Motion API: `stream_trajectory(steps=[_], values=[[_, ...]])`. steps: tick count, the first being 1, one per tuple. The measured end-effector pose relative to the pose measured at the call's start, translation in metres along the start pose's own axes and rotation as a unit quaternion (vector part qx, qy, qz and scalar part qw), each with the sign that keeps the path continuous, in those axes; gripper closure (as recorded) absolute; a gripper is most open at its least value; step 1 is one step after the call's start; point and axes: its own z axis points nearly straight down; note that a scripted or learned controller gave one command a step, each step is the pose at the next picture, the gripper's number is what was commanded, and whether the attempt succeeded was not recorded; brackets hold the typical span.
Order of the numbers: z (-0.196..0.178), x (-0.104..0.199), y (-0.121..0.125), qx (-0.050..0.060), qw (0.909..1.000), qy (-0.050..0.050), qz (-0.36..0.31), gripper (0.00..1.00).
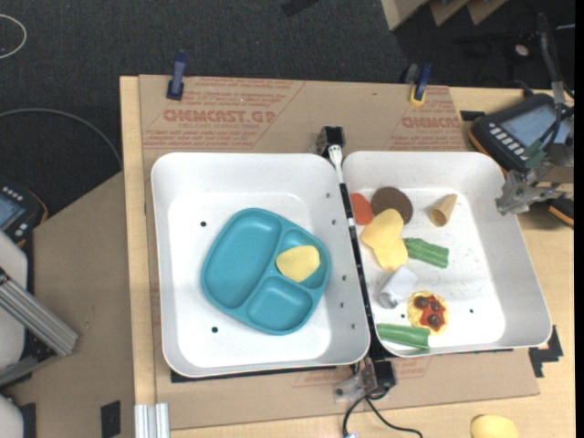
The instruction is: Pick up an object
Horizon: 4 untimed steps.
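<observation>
Two shallow white plastic bins side by side on a cardboard-covered bench, seen from above at a slant. In the left bin (173, 245), a teal divided plastic plate (239, 267) with a pale yellow rounded lump (297, 263) resting in its right-hand compartment.

In the right bin (493, 272), a loose cluster of toy foods toward the left wall:
- a flat brown disc (392, 202)
- a red-orange piece (362, 210) just beside the disc
- a yellow pear-shaped piece (385, 238) overlapping the disc's lower edge
- a green pod (427, 252), lying slantwise
- a small grey-white block (398, 286)
- a little round pizza (428, 310)
- a second green pod (402, 335) by the near wall

Apart from the cluster, a small tan cone (443, 210) alone on bare bin floor.

At the right bin's far right rim, the grey gripper (509, 197), outside the pile. Open or closed: cannot tell from this angle.

Nothing picked up yet. Nearest candidate probably the tan cone, lying leftward of the gripper and slightly nearer the camera, long axis slanted, clear on all sides. Everything else further left and crowded, so likelier to slip or jam.
</observation>
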Motion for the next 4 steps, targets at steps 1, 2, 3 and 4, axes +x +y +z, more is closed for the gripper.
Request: stream_trajectory(steps=[1,2,3,4], values=[[-0.104,0.051,-0.033,-0.005,1.0000,0.001,-0.002,1.00],[-0.188,0.123,-0.035,-0.004,1.0000,0.002,-0.004,1.00],[-0.042,0.136,-0.038,0.011,0.9999,0.001,0.001,1.00],[-0.095,0.192,-0.036,0.000,1.0000,0.002,-0.003,1.00]])
